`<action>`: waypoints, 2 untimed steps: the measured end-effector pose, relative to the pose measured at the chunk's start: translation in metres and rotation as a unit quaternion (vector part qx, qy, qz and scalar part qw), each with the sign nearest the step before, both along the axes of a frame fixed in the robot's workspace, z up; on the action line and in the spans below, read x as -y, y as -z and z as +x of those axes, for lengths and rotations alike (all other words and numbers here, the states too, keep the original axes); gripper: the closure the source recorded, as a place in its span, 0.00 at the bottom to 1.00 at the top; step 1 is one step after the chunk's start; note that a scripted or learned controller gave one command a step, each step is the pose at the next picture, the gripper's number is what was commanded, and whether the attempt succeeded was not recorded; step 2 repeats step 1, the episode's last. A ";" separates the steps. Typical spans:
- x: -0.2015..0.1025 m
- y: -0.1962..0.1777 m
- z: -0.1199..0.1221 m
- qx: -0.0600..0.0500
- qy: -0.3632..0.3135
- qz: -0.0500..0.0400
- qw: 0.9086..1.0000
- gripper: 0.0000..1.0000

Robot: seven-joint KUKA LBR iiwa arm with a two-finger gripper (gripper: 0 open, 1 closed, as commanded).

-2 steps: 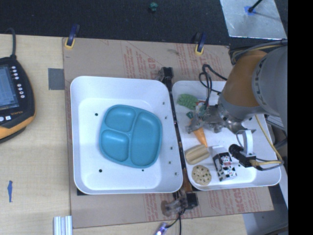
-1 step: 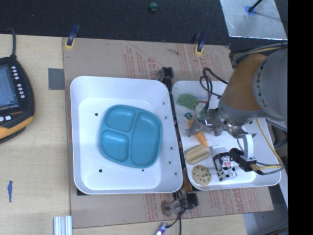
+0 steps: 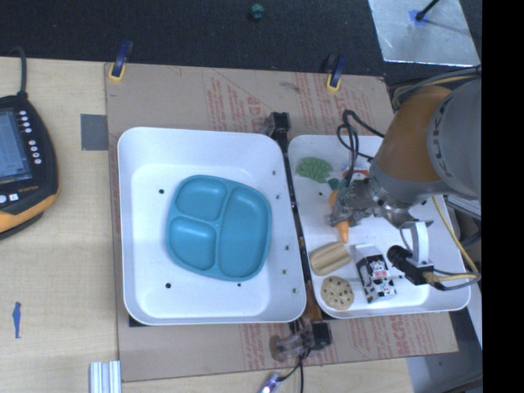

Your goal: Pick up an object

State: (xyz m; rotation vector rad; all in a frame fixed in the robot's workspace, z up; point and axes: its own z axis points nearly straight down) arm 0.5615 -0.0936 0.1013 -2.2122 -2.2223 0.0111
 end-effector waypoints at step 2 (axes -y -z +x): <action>-0.074 -0.091 0.022 0.003 0.000 0.001 1.000 1.00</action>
